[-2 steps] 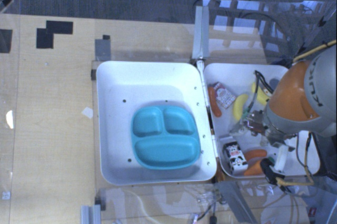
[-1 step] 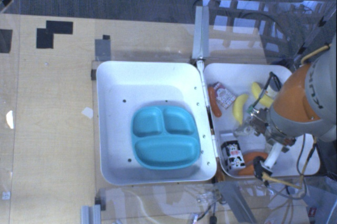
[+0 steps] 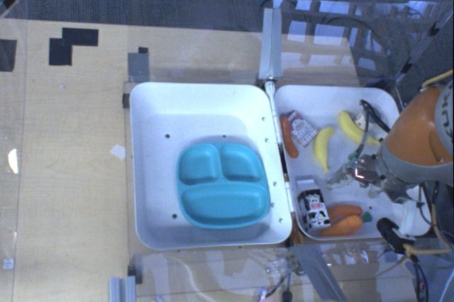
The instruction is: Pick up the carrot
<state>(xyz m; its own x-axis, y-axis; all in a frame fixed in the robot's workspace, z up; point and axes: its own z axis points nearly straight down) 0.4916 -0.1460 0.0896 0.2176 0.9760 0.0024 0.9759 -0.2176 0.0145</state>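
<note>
The carrot (image 3: 339, 226) is orange with a green stub at its right end. It lies along the front wall of the right bin (image 3: 389, 101). A second, redder orange piece (image 3: 345, 210) lies just behind it, touching it. My gripper (image 3: 360, 171) hangs over the middle of the right bin, behind the carrot and apart from it, below the orange band of the arm (image 3: 418, 137). Nothing shows in the gripper.
The right bin also holds a black-and-white carton (image 3: 311, 206) left of the carrot, two bananas (image 3: 324, 146) (image 3: 350, 127), a small packet (image 3: 303, 129) and a red sausage (image 3: 288, 137). A blue divided plate (image 3: 223, 183) sits in the left bin (image 3: 152, 152).
</note>
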